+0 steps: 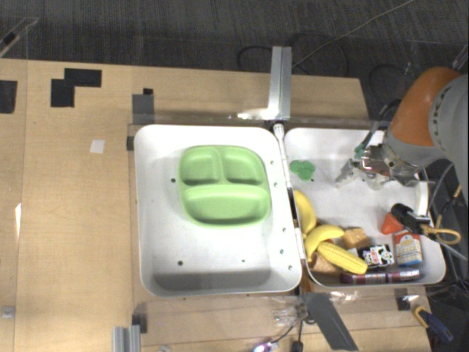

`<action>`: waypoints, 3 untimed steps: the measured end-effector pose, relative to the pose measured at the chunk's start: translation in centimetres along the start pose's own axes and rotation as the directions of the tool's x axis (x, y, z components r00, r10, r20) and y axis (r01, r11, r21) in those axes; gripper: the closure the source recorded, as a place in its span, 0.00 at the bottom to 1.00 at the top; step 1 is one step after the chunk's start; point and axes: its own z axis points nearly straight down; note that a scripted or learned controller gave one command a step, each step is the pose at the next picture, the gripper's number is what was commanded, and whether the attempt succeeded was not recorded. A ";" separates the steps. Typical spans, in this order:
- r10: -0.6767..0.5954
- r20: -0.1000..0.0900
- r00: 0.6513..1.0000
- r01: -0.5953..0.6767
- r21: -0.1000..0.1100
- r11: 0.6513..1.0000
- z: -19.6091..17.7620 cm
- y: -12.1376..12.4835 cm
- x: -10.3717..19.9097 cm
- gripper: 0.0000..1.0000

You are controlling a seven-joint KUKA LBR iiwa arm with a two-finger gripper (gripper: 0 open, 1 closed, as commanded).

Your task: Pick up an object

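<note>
My gripper (358,176) hangs over the back part of the right bin (330,144), its metal fingers spread apart with nothing between them. A small green object (302,170) lies to its left on the bin floor. Along the bin's front lie yellow bananas (308,222), a yellow corn cob (341,257), a brown block (356,237), a small printed box (378,255), a dark marker-like stick (388,275) and a red-and-white carton (408,250). An orange piece (390,226) lies just behind the carton.
The left bin (157,255) holds a green divided plate (223,184) near its middle. A metal post (281,79) stands behind the seam between the bins. The white floor under the gripper is bare.
</note>
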 end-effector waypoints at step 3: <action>-0.006 -0.001 1.000 0.006 0.005 1.000 -0.6 -8.6 -0.5 1.00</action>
